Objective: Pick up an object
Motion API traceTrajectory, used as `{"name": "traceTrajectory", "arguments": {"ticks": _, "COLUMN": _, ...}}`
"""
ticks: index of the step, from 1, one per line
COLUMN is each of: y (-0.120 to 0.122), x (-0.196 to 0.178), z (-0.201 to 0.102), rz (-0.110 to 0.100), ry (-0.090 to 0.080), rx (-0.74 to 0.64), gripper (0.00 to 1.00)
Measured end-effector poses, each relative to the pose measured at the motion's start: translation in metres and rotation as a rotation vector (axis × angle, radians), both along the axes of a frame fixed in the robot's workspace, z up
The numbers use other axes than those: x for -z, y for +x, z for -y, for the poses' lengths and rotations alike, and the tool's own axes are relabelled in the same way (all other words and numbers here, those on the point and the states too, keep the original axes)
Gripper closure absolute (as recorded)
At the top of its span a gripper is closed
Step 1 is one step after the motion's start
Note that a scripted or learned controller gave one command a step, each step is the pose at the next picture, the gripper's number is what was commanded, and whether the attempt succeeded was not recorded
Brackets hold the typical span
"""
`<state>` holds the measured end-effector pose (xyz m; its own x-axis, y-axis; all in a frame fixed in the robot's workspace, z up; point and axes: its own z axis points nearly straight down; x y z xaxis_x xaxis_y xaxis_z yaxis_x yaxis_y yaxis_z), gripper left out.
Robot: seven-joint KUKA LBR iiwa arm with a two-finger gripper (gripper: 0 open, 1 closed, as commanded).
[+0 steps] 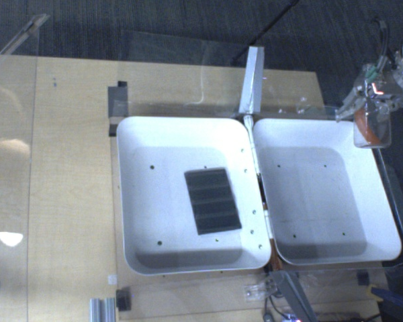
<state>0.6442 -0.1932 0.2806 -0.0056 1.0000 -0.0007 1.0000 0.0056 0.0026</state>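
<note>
We see the dark pad (213, 200) at eight o'clock from the gripper (371, 116), long axis twelve-to-six; can't tell gripper state.

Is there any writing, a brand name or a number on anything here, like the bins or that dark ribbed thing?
None can be read.
Dark ribbed pad in the left bin: plain ridges, no lettering.
Right bin: bare white, no marks.
Gripper at the right bin's far corner: too small and blurred to show any label.

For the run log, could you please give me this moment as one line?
arm: over right white bin's far right corner | gripper: orange-brown object between its fingers | flat dark ribbed rectangular pad: in left white bin
</note>
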Motion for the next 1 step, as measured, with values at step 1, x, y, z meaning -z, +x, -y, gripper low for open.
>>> {"name": "traceTrajectory", "arguments": {"ticks": 1, "y": 0.0041, "x": -0.013, "z": 0.0039, "rz": 0.002, "ry": -0.002, "rx": -0.212, "gripper": 0.0}}
